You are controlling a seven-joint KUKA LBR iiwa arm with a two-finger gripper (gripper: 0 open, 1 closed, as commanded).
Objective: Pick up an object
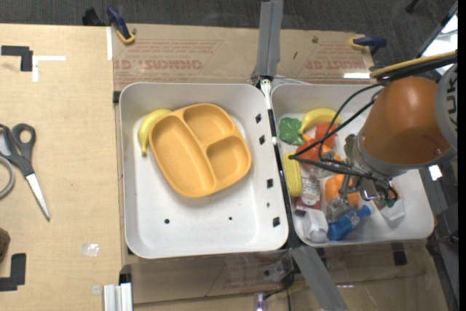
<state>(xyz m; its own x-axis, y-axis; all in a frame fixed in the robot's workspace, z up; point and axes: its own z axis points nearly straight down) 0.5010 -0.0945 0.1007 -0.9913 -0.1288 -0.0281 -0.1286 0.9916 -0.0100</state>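
- Gripper (pixel 354 194) hung low in the right bin (pixel 416 223), under the orange band (pixel 403 120), amid the jumbled objects (pixel 320 189); its grip could not be told.
- Left of that bin sat a second bin (pixel 145 222) with one yellow divided plate (pixel 198 149) and one banana (pixel 148 127).
- Farther left, one pair of scissors (pixel 26 160) lay on the wooden bench (pixel 58 229).

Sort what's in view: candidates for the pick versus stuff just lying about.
Job-relevant:
- cluttered right white bin: yellow banana, green pepper-like toy, yellow corn cob, blue plastic item
- tool, low over that clutter

Lying about:
- yellow three-section plate and second banana, left white bin
- grey-handled scissors on bench
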